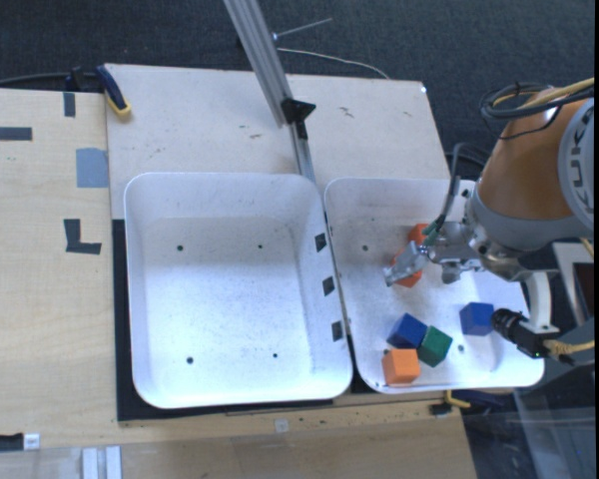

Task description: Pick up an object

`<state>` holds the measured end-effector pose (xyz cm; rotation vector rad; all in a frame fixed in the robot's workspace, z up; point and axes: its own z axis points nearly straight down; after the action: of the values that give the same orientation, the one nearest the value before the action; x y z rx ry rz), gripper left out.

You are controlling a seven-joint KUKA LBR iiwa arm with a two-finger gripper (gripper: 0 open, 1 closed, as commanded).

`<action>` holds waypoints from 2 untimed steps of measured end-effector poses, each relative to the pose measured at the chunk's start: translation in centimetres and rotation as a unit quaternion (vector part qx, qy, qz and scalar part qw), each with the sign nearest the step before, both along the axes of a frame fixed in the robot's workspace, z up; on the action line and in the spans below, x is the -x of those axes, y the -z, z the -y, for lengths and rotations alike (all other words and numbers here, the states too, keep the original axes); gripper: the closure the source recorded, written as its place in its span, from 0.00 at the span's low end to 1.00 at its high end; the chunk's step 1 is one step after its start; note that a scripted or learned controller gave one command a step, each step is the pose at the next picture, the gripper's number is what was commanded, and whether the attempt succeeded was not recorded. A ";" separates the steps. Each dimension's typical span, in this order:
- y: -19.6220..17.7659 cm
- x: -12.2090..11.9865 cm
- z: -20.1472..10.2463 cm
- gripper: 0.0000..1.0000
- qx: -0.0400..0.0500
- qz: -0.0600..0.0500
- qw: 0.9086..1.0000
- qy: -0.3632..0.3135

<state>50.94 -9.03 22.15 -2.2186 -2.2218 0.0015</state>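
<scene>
Progress looks partial: the gripper (pixel 407 265) is down in the right bin (pixel 379 203) at an orange-red object (pixel 416 238), whether its fingers are holding it I cannot tell, and lifting remains.

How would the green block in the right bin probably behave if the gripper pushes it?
The green block looks rigid with flat faces, so it would probably slide, not roll. It touches a blue block and sits near an orange block, so a push would likely move them too. It seems small, probably light.
</scene>
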 end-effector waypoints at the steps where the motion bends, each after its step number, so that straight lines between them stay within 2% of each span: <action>1: 9.6 -2.8 5.1 0.00 0.001 -0.003 1.000 0.001; 2: 12.8 -8.8 9.8 0.00 0.000 0.003 1.000 0.000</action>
<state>59.72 -18.84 9.35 -2.2212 -2.2251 -0.0057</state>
